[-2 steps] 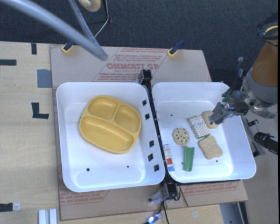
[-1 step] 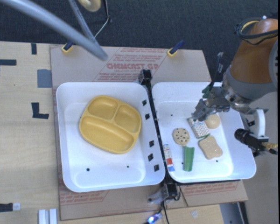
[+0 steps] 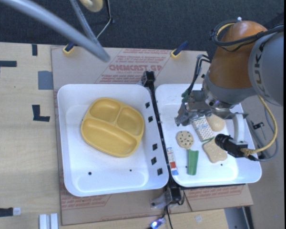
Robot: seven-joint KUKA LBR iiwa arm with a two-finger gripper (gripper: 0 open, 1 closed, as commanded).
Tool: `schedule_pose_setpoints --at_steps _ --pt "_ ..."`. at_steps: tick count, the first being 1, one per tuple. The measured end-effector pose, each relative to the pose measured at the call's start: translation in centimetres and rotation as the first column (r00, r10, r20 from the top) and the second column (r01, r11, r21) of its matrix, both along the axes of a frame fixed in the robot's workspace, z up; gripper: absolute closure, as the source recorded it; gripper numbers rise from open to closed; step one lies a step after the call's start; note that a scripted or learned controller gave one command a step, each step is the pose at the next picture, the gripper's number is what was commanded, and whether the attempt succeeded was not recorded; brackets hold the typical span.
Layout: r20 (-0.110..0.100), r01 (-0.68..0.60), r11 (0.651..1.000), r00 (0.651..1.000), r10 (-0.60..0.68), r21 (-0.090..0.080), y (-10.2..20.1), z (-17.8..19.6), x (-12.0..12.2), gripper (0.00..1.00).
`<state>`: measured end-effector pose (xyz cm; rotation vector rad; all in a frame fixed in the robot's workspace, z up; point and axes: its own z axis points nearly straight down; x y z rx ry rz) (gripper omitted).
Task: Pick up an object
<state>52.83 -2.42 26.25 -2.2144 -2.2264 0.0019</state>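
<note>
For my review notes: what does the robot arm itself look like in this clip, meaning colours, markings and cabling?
The grey KUKA arm has a glossy orange band above the wrist and part of dark lettering on its grey casing. Black and yellow cables loop around the wrist. The dark metal end effector sits beneath a grey flange, over the right shallow white bin.

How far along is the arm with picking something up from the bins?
Nothing looks lifted yet. The gripper is down in the right bin, above the patterned packet; its grip can't be judged. The cookie, green piece and cracker lie on the bin floor. The yellow tray sits in the left bin. Grasp and lift remain.
</note>
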Motion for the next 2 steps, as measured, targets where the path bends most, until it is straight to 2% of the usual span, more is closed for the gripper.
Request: schedule_pose_setpoints --at_steps 2 --pt "-0.002 0.000 1.000 1.000 0.000 0.000 9.9 -0.6 -0.2 1.00"
